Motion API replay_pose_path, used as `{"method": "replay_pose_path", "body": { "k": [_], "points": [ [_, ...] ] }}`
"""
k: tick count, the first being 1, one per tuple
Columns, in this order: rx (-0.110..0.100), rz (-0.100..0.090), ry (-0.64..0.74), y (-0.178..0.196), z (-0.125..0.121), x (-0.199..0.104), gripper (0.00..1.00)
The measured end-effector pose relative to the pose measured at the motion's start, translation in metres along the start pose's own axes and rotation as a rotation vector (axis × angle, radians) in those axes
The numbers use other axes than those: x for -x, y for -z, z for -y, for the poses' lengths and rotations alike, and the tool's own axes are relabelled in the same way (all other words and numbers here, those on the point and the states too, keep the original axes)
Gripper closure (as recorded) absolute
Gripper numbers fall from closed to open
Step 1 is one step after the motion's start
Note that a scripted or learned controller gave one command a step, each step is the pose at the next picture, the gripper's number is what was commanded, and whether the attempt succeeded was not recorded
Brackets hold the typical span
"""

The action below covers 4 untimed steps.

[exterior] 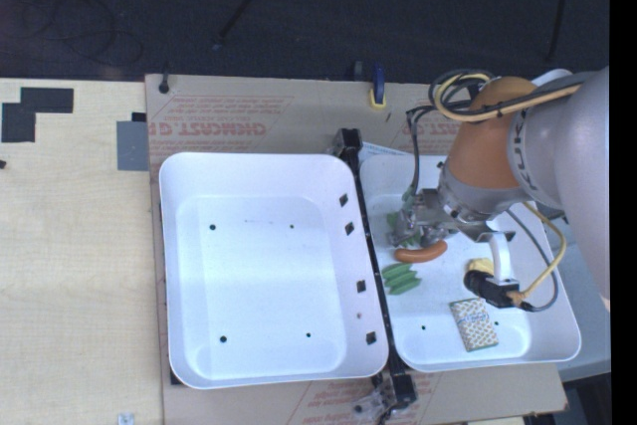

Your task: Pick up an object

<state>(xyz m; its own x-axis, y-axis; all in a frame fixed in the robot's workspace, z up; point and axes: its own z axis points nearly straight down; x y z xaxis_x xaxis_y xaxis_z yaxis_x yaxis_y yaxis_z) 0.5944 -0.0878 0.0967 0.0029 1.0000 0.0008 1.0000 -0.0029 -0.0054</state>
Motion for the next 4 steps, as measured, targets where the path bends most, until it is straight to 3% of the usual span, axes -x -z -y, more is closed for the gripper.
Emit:
{"method": "replay_pose_path", "body": {
  "k": [1,2,3,4],
  "points": [
    [0.011,-0.003,0.012,0.097,0.004,-0.084,1.00],
    [-0.003,-0.002,0.007,0.090,0.063,-0.126,1.00],
    [0.000,0.001,-0.005,0.124,0.117,-0.040,1.00],
    [0.019,-0.001,0.008,0.258,0.099,-0.084,1.00]
  ]
}}
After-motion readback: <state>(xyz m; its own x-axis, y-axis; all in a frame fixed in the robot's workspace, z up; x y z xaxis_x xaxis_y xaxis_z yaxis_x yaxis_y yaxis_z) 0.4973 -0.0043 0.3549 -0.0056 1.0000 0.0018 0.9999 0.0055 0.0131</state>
